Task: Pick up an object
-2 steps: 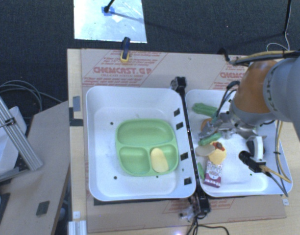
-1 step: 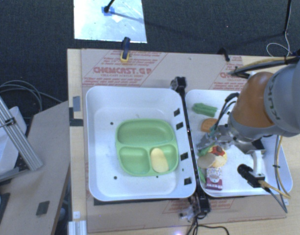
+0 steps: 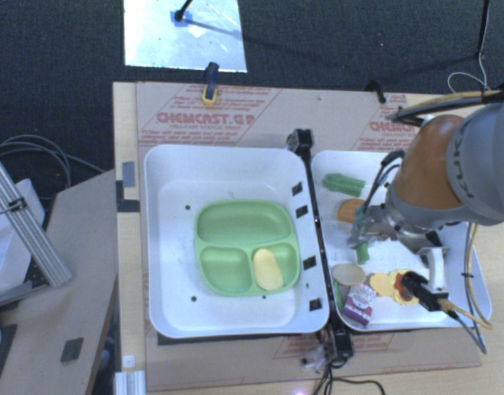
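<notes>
My gripper (image 3: 361, 235) reaches down into the right bin (image 3: 474, 257), near its left wall. A small green piece (image 3: 362, 253) shows just below its tip, touching or very close to it; I cannot tell whether it is gripped. An orange object (image 3: 349, 211) lies just above the gripper, and a green cylinder (image 3: 343, 184) lies beyond that. A round tan lid (image 3: 347, 274), a purple packet (image 3: 359, 304) and a yellow and red toy (image 3: 389, 285) lie toward the bin's front edge.
The left bin (image 3: 178, 188) holds a green divided plate (image 3: 235, 225) with a yellow object (image 3: 268, 269) in its lower right compartment. A black divider (image 3: 311, 220) runs between the bins. The arm's orange band (image 3: 429, 167) hangs over the right bin.
</notes>
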Tool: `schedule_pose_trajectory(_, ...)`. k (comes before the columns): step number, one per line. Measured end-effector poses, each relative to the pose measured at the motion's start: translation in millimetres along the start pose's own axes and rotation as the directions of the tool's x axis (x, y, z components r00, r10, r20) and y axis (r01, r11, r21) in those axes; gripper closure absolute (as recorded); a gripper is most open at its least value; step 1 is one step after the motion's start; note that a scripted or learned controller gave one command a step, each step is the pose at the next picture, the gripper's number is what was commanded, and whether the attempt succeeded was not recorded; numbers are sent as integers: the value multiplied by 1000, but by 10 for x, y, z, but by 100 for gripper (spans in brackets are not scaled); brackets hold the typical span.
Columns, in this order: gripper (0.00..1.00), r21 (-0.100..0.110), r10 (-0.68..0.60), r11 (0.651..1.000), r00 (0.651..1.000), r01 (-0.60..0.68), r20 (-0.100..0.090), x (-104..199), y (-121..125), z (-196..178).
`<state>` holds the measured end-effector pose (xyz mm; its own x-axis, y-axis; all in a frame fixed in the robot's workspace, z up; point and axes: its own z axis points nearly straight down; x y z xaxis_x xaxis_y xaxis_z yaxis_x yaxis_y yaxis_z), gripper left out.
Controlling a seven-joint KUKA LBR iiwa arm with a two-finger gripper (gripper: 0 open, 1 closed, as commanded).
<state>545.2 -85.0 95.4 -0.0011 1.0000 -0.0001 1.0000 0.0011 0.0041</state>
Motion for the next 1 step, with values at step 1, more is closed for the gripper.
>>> schedule_pose_trajectory(1, 100, -11, -18, 1000, 1000, 18, -7, 1423, 550, -953)
